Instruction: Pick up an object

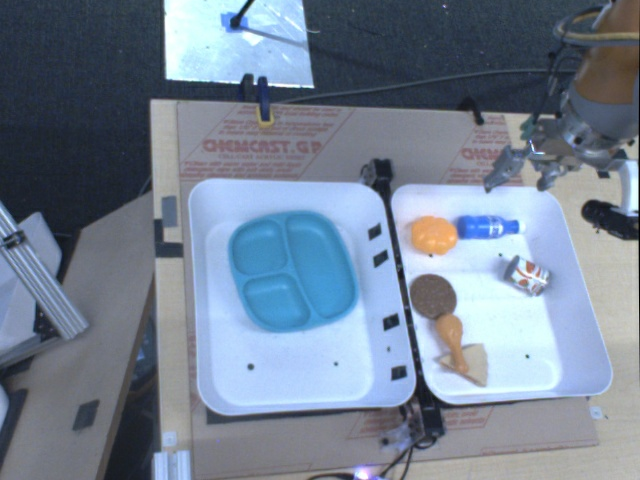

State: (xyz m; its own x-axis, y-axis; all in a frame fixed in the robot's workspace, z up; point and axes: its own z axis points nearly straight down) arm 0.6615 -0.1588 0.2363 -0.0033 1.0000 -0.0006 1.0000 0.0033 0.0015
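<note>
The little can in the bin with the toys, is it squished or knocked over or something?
It looks knocked over: the can lies on its side, tilted, near the right wall of the right bin, apart from the blue bottle, which lies flat too. I can't tell if it's squished. The gripper is above the bin's far edge.

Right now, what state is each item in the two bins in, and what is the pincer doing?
Blue divided tray: flat in the left bin, nothing in its compartments.
Blue bottle: on its side, right bin.
Orange round object: resting beside the bottle's base.
Small can: tipped on its side.
Brown disc: lying flat.
Drumstick-shaped piece: lying down, overlapping a tan wedge.
Pincer: open, above the right bin's far edge, holding nothing.
</note>
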